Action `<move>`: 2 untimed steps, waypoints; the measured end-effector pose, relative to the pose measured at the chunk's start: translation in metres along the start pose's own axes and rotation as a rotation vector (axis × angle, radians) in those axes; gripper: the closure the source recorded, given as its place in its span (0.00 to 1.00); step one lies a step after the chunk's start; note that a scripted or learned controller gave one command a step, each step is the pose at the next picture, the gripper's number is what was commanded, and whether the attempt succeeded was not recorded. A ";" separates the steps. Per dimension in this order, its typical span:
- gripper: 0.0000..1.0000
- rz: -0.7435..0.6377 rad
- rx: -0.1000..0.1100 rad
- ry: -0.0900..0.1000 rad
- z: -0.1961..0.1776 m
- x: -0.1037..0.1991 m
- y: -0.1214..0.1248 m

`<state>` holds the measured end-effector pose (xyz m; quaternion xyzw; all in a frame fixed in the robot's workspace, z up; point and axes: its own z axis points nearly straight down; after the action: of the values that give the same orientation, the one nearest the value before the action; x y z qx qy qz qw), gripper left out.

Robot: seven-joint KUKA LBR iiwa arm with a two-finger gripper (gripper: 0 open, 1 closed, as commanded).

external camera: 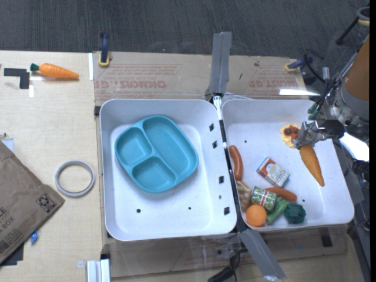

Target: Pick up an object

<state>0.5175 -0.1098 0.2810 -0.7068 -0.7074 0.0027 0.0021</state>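
Note:
My gripper [305, 138] is over the right bin [258, 119], near its right wall. Its fingers are shut on the thick top end of an orange carrot [312, 165], which hangs down and slants toward the bin's front right. Below and to the left in the same bin lie a small red-and-white carton [273, 172], a sausage [236, 161], a green-labelled can [264, 198], an orange ball [255, 215], a thin red-orange stick [283, 194] and a green broccoli piece [295, 212]. A small orange-and-yellow item [288, 133] sits just left of the gripper.
The left bin [117, 204] holds a blue divided plate [155, 153]. On the bench to the left are a second carrot [56, 71], a grey tape ring [74, 177] and a brown box [20, 207]. Clamps [104, 50] stand on the cardboard behind the bins.

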 end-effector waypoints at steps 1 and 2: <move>0.00 -0.104 -0.001 0.001 0.036 -0.100 0.008; 0.00 -0.357 -0.002 0.002 0.138 -0.059 0.025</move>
<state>0.5412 -0.1692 0.1426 -0.5700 -0.8216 0.0010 0.0027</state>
